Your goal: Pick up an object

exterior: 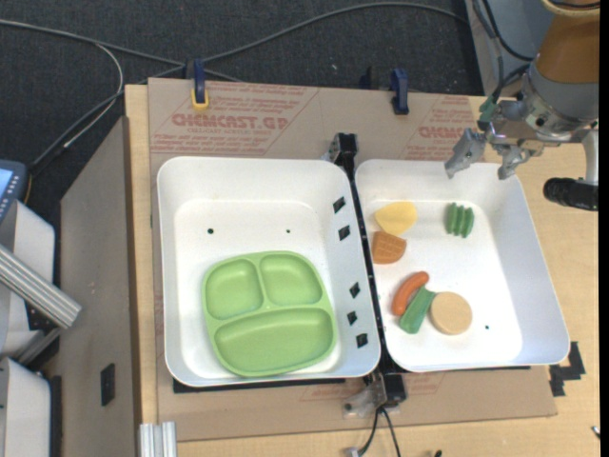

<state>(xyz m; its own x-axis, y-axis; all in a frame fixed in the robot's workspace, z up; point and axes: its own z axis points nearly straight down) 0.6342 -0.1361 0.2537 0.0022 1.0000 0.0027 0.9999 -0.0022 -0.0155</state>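
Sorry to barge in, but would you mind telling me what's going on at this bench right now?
A grey robot arm is trying to pick up an object. Its gripper hangs open above the far edge of the right bin, with nothing between the jaws. That bin holds toy food: a yellow piece, a green piece, an orange piece, a carrot and a tan disc. The left bin holds a green divided tray.

1. A green divided plate (270,313) lies in the left white bin (181,255), toward its near edge.
2. A brown cardboard sheet (285,112) with red lettering lies under both bins.
3. A yellow clamp (199,83) and a blue clamp (400,90) grip the cardboard's far edge.
4. Black cables (143,55) run over the dark floor behind.
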